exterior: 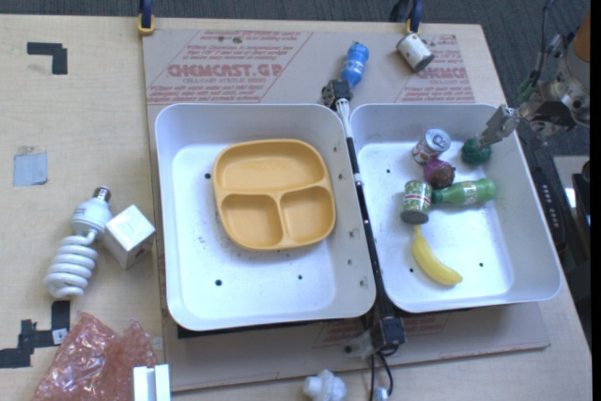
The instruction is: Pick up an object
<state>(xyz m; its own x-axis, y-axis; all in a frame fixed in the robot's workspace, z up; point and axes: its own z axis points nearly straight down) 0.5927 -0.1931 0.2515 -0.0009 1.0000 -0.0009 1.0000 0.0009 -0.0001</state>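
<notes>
— White right bin is crowded: banana, green bottle, small can, second can, dark purple item, green ball.
— Gripper?
— At the far-right rim, beside the ball. Clenched or released, can't tell.
— Risk?
— Probably clips the rim, or the ball rolls off.
— Left bin?
— Yellow divided tray.

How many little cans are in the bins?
2, both in the right bin: one can near the far side, another can just left of the green bottle. None looks hidden.
</notes>
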